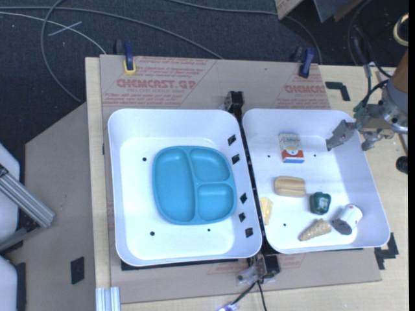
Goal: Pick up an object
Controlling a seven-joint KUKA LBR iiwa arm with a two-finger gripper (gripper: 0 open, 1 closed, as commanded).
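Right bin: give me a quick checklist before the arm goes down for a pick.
1. Gripper open: ok, jaws spread.
2. Jaws hold nothing: ok.
3. Targets in the right bin: ok; small carton, bread roll, green object, cone, grey and white object.
4. Gripper over a target: not ok; it is at the bin's upper right edge.
5. Targets spaced for a grasp: carton and roll ok; cone touches the grey and white object, not ok.
6. Blue tray out of the way: ok, in the left bin.

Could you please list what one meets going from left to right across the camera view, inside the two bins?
Blue divided plastic plate → pale yellow wedge → tan bread-like roll → green round toy → white and grey cup-like object.
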